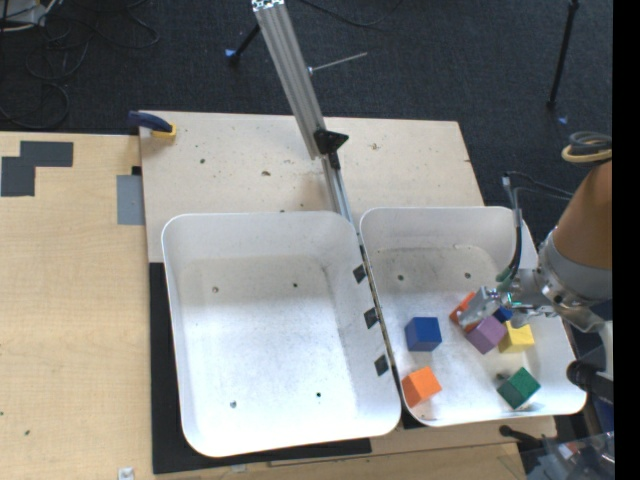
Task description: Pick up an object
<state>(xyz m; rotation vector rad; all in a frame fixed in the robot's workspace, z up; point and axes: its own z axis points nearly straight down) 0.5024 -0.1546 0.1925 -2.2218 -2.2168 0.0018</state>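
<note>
We see claw (497, 300) right over small purple cube (486, 333), red block (463, 311) just left; can't tell grip state tbh.

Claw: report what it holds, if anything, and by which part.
Cannot be told. The claw sits low in the right bin, among the red block, purple block and yellow block; no block shows clearly gripped.

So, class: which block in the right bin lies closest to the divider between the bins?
The orange block, in the bin's near-left corner; the blue block sits farther in.
</note>
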